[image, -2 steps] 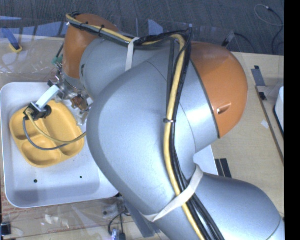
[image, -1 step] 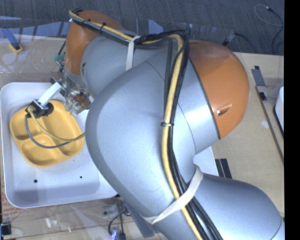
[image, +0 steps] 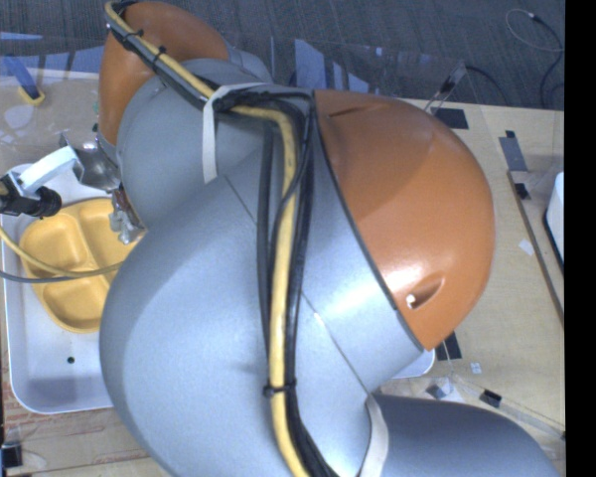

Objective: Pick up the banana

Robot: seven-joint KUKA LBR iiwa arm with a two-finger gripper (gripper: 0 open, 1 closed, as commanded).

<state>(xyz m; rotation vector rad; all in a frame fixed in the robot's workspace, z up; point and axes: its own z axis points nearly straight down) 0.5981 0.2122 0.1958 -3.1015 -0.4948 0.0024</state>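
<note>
Yellow and smooth-looking, a lobed shape [image: 68, 258] lies in the far part of the left white bin [image: 40, 386]. I take it for the banana, though its outline reads broader than a single fruit and the arm [image: 278, 266] covers its right side.

The end effector [image: 109, 192] hangs at the upper right edge of this yellow shape, just over it or touching it; the slant of the camera view does not settle which. Whether it is open or closed cannot be told, as the metal parts at the wrist are small and crowded.

From the end effector, the visible yellow lies down and to the left in the view. Its visible part runs roughly from the bin's far left toward the near side, but both ends are unclear, so the long axis and heading are only guesses.
</note>
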